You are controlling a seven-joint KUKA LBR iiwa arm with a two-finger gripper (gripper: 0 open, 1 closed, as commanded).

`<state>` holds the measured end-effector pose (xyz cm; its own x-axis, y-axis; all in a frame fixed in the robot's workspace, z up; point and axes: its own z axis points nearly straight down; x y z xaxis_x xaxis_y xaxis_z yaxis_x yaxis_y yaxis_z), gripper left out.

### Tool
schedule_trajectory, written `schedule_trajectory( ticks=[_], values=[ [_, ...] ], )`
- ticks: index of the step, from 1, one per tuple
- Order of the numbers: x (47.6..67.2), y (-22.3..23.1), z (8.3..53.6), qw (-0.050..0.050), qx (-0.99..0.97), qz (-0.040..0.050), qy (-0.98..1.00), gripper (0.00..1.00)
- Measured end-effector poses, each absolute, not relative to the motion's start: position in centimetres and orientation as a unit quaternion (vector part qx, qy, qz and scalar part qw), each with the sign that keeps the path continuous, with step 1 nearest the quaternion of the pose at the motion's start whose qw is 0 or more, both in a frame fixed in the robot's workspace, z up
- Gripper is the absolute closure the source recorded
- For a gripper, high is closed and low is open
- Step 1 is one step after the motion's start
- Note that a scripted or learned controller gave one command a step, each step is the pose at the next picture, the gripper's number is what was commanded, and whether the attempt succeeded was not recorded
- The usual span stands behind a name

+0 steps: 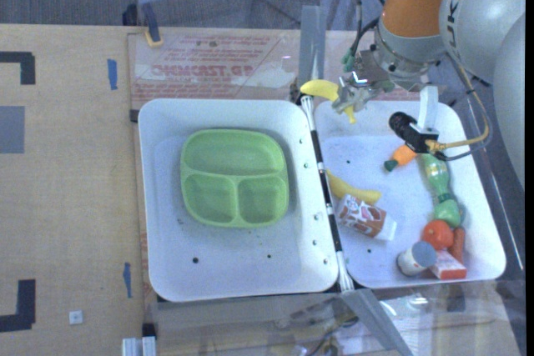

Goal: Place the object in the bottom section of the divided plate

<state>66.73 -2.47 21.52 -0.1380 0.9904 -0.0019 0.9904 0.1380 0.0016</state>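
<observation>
Two white bins sit side by side, the left bin (158, 263) in the middle of the frame and the right bin (476, 263) toward the lower right. One green divided plate (234, 177) with three sections lies in the left one. Two yellow bananas show, one banana (318, 88) at upper centre and another banana (352, 189) lower, plus one red-and-white carton (365, 218).

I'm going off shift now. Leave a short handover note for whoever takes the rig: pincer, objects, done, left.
Pincer: above the right bin's far left corner, a yellow banana-like piece at its tips; grip not clear.
Divided plate: green, in the left bin.
Other items, including a second yellow piece and a red-and-white carton, lie in the right bin.
Done: nothing placed.
Left: carry the object to the plate's bottom section.
</observation>
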Motion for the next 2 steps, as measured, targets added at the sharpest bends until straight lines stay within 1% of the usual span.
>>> schedule_trajectory(
  ticks=[1,2],
  values=[
    [64.9,3.4,19.6,0.000,0.432,0.0006,0.902,1.00],
    [65.2,-2.4,18.6,0.001,0.336,0.0008,0.942,1.00]
  ],
)
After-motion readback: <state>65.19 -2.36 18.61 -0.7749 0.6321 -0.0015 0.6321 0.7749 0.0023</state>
